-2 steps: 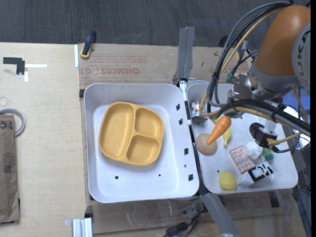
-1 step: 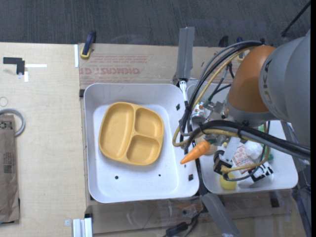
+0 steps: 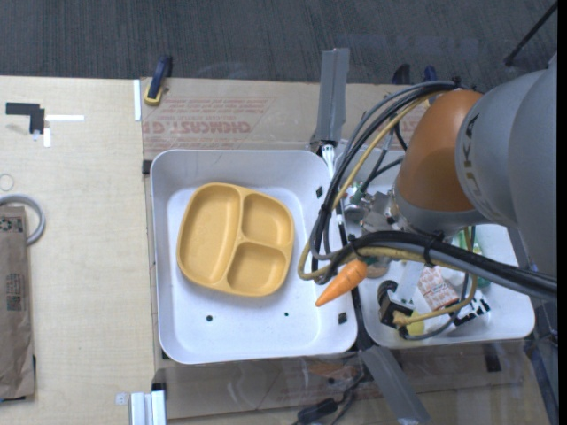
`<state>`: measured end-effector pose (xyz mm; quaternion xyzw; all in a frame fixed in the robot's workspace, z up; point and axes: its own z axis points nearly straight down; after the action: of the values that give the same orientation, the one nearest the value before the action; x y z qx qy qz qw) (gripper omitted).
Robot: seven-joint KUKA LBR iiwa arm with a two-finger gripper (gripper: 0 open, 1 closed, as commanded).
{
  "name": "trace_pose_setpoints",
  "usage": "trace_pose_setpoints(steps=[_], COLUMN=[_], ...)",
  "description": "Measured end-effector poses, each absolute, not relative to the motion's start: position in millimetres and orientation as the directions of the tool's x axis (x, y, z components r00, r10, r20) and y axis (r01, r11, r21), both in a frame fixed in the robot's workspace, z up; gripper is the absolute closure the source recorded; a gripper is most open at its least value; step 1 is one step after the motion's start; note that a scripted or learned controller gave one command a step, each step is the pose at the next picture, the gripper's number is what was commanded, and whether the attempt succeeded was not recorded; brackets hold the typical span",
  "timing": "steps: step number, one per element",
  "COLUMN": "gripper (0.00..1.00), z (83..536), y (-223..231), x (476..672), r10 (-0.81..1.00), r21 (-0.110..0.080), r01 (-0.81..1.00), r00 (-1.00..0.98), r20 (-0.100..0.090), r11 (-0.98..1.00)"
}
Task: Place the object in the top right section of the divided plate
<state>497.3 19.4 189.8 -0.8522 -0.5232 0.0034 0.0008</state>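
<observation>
We see a carrot (image 3: 342,283) lying tilted over the edge where the two bins meet, its thin tip pointing to about 8 o'clock and its fat end at about 2 o'clock. The fat end sits right under the arm's (image 3: 496,162) cables (image 3: 354,171). The claw itself is hidden by the arm and its cables, so we cannot tell how it stands or whether it has the carrot.

At about 9 o'clock from the carrot, and near it, is the yellow plate (image 3: 236,238). It lies flat in the left bin (image 3: 239,335) and has three parts: one long part on the left side and two small parts on the right side. The carrot's tip is close to the plate's lower right part but does not touch the plate.

At about 3 o'clock from the carrot is the right bin (image 3: 496,321). In it we see a small white packet (image 3: 432,286) with red print, a bit of something green (image 3: 467,237), and other things too hidden by the cables to name.

The arm is grey with a big orange band (image 3: 436,162) and fills the side at 2 o'clock.

Far off at 9 o'clock a brown bag (image 3: 15,299) lies on the bench (image 3: 80,166).
</observation>
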Motion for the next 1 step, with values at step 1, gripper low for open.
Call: trace_pose_setpoints(steps=[1], gripper=[1.0], z=[189.9], y=[92.1], x=[480.9], r10=[0.807], r21=[-0.003], r01=[0.807], r00=[0.591], r20=[-0.006], r11=[-0.591])
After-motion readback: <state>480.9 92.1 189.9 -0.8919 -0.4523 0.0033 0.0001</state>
